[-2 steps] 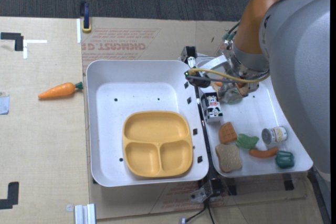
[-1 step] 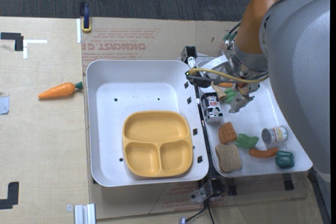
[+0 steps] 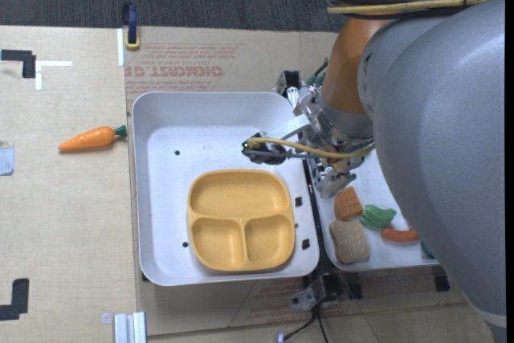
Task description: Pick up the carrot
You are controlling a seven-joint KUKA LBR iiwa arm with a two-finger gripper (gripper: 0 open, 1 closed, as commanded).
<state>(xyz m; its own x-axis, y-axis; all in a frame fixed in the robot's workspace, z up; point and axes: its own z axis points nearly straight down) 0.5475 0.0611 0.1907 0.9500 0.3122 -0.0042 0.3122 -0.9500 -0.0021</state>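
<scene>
Though gripper (image 3: 325, 173) state can't be told, carrot (image 3: 90, 139) lies far left: prob. light, stiff, slick; grab mid-body.

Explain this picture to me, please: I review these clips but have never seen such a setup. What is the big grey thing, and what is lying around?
One camera looks down at a slant. The big grey shape is a robot arm, reaching in from the right. Its gripper sits over the seam between two white bins; whether it holds anything is hidden. The left bin holds a yellow divided plate. The right bin has toy foods, including a bread slice. The carrot it should pick lies outside, on the cardboard to the left.
</scene>
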